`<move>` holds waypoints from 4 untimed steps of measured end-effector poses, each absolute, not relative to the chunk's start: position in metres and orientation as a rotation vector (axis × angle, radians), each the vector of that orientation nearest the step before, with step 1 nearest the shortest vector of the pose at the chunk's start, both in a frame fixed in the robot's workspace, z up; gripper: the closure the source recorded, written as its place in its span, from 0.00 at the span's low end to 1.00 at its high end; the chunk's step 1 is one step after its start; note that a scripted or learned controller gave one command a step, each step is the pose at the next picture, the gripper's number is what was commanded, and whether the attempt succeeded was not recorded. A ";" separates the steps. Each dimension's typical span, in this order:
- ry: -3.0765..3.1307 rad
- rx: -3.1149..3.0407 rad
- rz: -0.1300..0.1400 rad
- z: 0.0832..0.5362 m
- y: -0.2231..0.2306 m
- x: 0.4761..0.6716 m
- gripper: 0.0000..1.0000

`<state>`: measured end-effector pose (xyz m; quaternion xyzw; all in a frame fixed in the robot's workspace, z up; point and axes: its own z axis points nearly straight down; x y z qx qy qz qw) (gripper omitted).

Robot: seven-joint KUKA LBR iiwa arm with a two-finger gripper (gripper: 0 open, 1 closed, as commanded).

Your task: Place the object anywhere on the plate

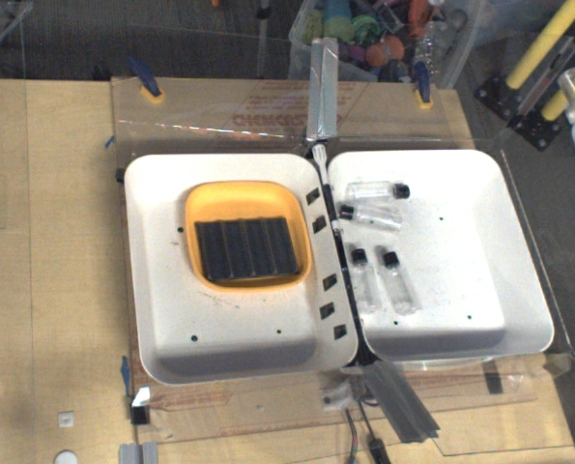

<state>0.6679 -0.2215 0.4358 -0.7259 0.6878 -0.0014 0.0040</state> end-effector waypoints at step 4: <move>1.181 -2.906 -0.004 0.435 -0.212 0.668 1.00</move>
